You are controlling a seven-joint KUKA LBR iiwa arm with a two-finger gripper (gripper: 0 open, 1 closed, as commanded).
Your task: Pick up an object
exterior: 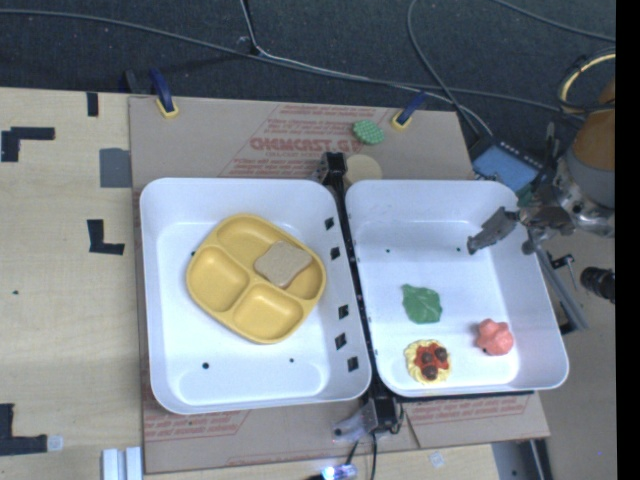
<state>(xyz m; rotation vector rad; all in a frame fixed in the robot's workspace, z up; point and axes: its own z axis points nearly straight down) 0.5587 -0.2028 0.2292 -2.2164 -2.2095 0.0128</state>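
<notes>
The right bin [400,208] holds three small items: a green leafy piece [421,303] in the middle, a pink-red lump [493,337] near the right wall, and a small yellow round with red and dark toppings [428,359] at the front. My gripper [506,238] hangs over the bin's far right corner, well apart from all three. It is open, one finger reaching left toward the bin's floor, and nothing sits between the fingers.
In the left bin [160,268] a yellow divided plate [240,288] carries a slice of toast [283,262]. A green dotted disc [368,131] and a beige disc [366,166] lie on the cardboard behind the bins. Cables run across the dark floor beyond.
</notes>
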